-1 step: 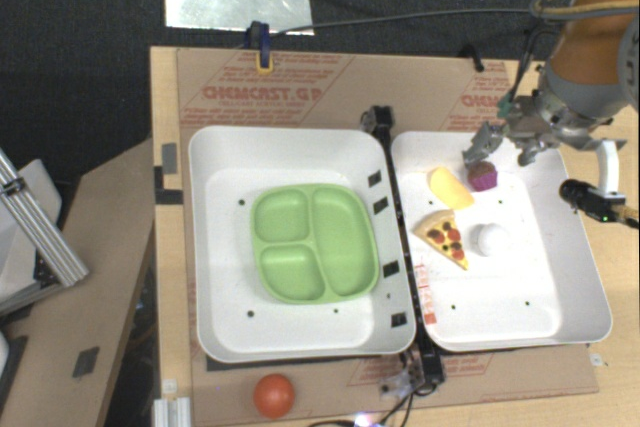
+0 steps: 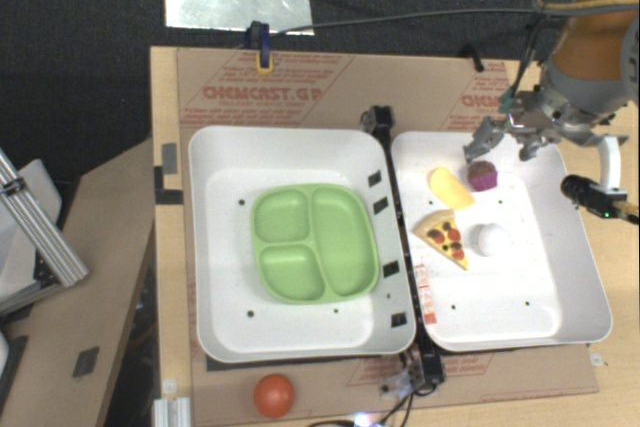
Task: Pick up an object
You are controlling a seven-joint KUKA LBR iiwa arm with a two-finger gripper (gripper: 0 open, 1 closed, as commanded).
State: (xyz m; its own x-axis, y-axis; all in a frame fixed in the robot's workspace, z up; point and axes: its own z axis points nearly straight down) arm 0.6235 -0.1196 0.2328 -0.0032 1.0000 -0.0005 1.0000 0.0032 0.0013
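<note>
Brown cardboard printed with red lettering covers the bench (image 2: 300, 85), and on it two shallow white bins sit side by side against a black backdrop. From the right edge the grey arm with its orange band (image 2: 600, 0) reaches in over the far right corner of the right-hand white bin (image 2: 560, 315), wrist bent downward. Its two-finger gripper (image 2: 508, 143) hangs above the bin's far edge with the fingers spread apart and nothing between them — one finger (image 2: 482, 141) points toward a small purple block (image 2: 483, 177), which lies just below it, apparently not touching, though the slant makes this hard to judge.

Just beside the purple block, toward the bin's left wall, lies a yellow rounded piece (image 2: 449, 187). Nearer the middle of the bin sit a toy pizza slice with red dots (image 2: 444, 238) and, beside it, a small white ball (image 2: 489, 239). These are close together but apart from the gripper.

In the left-hand white bin (image 2: 215, 215) a light green plastic tray with three compartments (image 2: 314, 243) rests in the centre. An orange ball (image 2: 274, 394) lies on the bench beyond that bin's near edge.
</note>
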